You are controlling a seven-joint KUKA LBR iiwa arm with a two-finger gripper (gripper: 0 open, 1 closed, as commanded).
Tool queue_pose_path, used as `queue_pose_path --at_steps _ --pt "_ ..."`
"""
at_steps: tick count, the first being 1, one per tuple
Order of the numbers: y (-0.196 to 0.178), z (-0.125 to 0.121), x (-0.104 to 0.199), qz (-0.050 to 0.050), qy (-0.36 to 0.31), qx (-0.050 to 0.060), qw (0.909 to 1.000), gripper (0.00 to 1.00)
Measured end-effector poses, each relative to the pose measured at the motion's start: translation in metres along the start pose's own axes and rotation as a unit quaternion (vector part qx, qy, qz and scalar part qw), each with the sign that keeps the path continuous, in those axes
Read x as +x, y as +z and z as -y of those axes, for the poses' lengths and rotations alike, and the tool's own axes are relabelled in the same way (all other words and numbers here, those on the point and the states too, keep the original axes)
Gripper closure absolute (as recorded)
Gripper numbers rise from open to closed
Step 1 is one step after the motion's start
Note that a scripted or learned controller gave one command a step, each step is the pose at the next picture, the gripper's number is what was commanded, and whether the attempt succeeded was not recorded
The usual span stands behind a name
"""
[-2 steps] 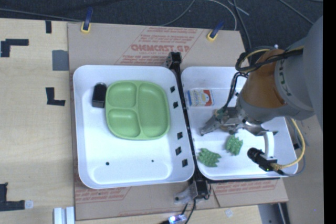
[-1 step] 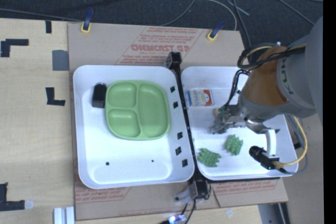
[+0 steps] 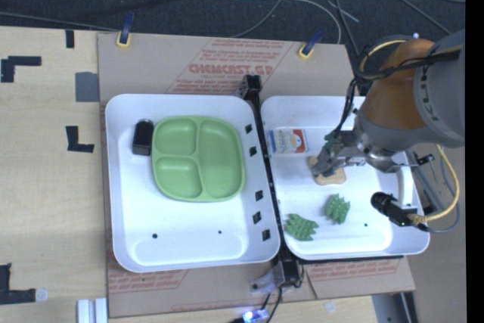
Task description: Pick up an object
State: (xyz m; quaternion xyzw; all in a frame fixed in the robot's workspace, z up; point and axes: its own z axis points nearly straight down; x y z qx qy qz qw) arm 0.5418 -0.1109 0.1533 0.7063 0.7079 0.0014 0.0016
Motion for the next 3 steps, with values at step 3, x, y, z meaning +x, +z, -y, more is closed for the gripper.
queue_pose_path --at_steps 3 --pt "-0.105 -0.018 0.047 -0.001 -0.002 0.002 1.0000 1.00"
